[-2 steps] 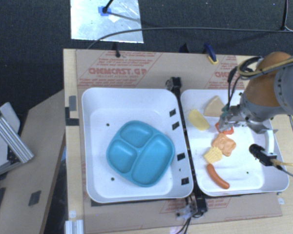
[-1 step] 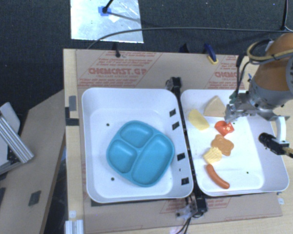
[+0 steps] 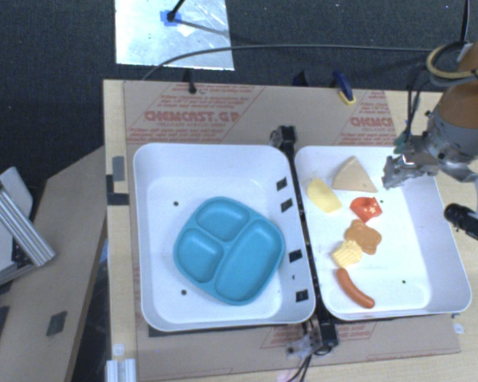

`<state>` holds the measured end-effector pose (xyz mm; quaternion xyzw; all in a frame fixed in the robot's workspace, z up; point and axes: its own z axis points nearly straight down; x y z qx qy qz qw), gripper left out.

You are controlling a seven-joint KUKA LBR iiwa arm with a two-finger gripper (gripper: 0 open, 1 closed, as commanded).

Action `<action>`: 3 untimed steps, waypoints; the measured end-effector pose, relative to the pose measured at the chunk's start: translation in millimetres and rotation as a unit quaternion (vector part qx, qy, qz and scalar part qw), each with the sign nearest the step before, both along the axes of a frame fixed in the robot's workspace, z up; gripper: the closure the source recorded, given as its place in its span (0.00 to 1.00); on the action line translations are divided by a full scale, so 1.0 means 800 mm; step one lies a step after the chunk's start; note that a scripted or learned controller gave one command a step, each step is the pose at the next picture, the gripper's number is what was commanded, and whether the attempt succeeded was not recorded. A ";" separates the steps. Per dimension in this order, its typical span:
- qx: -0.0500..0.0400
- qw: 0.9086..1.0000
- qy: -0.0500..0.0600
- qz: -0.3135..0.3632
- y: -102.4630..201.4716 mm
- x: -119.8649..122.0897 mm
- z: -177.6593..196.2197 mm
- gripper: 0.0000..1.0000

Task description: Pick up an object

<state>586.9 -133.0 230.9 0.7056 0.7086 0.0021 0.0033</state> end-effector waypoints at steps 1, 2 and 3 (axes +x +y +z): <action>0.000 1.000 0.002 0.000 0.000 0.001 0.024 1.00; 0.002 1.000 0.003 0.003 0.069 -0.003 0.006 1.00; 0.002 1.000 0.003 0.003 0.132 -0.004 0.015 1.00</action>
